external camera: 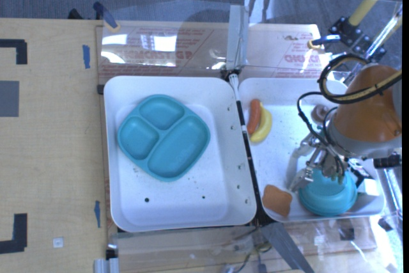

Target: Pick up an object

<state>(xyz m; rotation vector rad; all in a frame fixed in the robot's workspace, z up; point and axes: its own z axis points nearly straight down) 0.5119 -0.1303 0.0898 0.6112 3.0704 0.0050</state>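
Nearest the camera, at the front edge of the right bin, an orange-brown lump lies against the front wall. Just beside it, to its right, sits a round teal object, like a small pot or bowl.

The gripper hangs directly over the teal object, its metal fingers pointing down and spread apart; one finger reaches down to the left of the teal object, the others bunch just above its top. Nothing is clearly caught between them, so no hold can be read here. Above the gripper, the orange band of the arm bulks over the right side of the bin, with black cables looping round it.

Farther back in the same bin, an orange and yellow piece rests just beside the left wall.

In the left bin, a teal divided plate with three compartments lies flat near the middle.

Beyond both bins stand clear plastic panels.
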